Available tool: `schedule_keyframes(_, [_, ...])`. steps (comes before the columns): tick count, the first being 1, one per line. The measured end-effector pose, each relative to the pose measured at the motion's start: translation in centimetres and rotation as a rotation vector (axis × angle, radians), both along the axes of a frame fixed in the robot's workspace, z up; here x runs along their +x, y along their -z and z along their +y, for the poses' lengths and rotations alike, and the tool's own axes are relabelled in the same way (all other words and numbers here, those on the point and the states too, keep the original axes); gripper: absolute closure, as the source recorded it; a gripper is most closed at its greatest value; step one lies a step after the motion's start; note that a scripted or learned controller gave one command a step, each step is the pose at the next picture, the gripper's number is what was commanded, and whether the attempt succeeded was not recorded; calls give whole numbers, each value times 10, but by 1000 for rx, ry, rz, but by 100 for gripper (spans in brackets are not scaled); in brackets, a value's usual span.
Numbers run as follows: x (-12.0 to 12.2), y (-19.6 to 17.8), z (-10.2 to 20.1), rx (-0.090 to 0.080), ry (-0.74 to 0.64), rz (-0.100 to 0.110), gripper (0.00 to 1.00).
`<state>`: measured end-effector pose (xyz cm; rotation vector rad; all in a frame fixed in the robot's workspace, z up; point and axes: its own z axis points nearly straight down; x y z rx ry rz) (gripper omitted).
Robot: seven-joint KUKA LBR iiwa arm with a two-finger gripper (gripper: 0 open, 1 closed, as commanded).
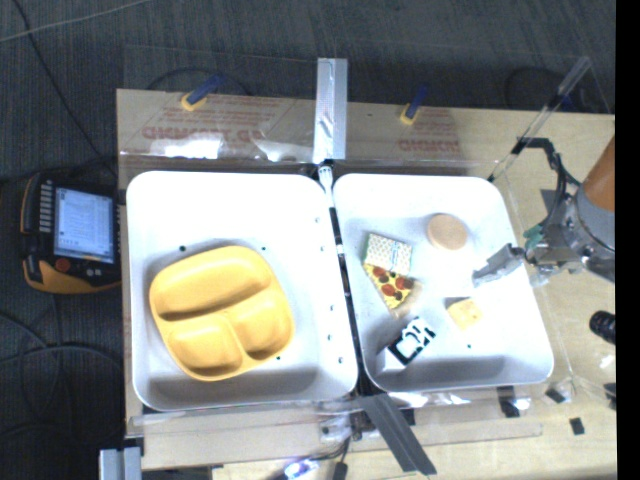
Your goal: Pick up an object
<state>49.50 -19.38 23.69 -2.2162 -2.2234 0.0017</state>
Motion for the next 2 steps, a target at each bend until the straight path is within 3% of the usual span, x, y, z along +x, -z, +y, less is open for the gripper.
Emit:
schedule_keyframes(1, [26,133,11,-1,144,1,0])
schedule_keyframes(2, [-5,145,12,-4,215,-22,0])
